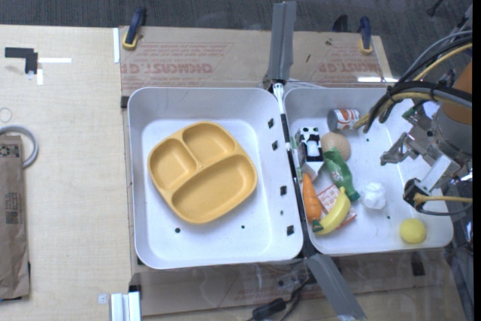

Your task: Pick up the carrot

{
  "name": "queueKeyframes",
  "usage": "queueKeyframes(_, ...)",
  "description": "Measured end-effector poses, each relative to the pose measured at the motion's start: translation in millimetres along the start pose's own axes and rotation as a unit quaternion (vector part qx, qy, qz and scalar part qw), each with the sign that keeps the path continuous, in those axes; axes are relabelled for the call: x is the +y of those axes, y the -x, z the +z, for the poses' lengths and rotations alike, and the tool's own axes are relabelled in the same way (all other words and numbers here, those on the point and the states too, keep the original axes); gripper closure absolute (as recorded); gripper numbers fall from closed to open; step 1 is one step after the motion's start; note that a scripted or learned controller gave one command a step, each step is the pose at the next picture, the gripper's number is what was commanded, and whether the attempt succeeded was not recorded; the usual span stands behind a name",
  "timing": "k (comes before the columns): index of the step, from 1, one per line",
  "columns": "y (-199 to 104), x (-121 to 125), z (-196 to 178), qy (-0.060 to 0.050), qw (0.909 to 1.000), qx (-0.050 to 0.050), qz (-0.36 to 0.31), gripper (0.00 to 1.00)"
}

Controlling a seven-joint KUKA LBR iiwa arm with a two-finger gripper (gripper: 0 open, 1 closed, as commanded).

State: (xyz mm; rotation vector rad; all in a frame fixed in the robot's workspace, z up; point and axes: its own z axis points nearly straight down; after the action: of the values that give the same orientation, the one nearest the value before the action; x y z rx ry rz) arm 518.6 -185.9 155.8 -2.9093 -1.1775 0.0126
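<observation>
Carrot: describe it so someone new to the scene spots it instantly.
Look in the right white bin, along its left wall beside the divider. The carrot lies there lengthwise, below the black-and-white toy and touching the banana. It is the one orange, tapered thing in the pile.

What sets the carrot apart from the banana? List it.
The carrot is orange and straight; the banana is yellow and curved. The carrot lies against the right bin's left wall, pointing up and down the view; the banana lies slanted, further right. The carrot looks shorter. Both sit in the right bin, touching near their lower ends.
</observation>
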Motion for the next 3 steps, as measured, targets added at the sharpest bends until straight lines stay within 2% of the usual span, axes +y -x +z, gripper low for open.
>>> queueKeyframes(1,-69.9,8.3,-10.5,0.0,0.9997,0.0,-0.026,0.0)
queueKeyframes(2,12.7,9.6,2.3,0.0,0.9999,0.0,-0.016,0.0)
queueKeyframes(3,-38.0,-14.4,-16.2,0.0,0.9995,0.0,0.033,0.0)
